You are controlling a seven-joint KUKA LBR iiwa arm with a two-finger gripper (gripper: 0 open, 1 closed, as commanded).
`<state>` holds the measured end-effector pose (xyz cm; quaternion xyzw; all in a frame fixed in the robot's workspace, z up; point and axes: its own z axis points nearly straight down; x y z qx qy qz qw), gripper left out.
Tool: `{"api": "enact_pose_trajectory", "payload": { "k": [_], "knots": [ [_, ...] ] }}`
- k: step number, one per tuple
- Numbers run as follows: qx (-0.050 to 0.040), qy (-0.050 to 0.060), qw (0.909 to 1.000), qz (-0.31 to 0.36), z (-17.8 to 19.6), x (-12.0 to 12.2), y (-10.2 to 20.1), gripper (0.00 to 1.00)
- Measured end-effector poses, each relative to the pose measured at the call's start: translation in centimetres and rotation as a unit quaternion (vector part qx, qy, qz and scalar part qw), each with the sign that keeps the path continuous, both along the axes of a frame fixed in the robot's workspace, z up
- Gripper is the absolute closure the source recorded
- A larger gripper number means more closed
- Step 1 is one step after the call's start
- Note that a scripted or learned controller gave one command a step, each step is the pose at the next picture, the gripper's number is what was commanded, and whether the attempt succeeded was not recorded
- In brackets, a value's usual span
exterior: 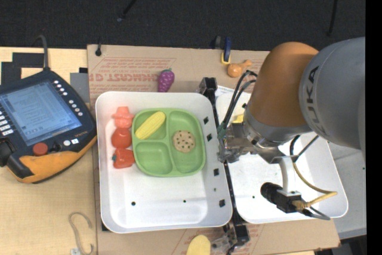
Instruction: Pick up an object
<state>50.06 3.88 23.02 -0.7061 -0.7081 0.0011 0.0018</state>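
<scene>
The left bin (158, 206) holds a green divided plate (156, 159). A yellow corn cob (148, 124) lies in the plate's upper left compartment and a round cookie (184, 141) in its upper right one. Three red and pink toy pieces (122, 138) sit in a column just left of the plate. The arm's orange band (280, 89) and grey wrist hang over the right bin (325, 185). My gripper (229, 150) hangs below the wrist at that bin's left wall, close to the divider between the bins. Nothing shows in its grasp.
A purple grape bunch (166, 79) and a small orange toy (237, 68) lie on the cardboard behind the bins. A yellow object (199, 244) sits at the front edge. A teach pendant (42, 122) rests to the left. Cables and a black fitting (279, 195) trail over the right bin.
</scene>
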Motion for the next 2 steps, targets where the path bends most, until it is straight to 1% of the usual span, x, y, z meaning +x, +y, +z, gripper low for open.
{"api": "enact_pose_trajectory", "payload": {
  "k": [1, 2],
  "knots": [
    [0.0001, 0.0, 1.0, 0.0, 0.5, -0.9, 5.7, 1.0],
    [-0.0006, 0.0, 1.0, -0.002, 0.3, -1.9, 7.0, 1.0]
  ]
}}
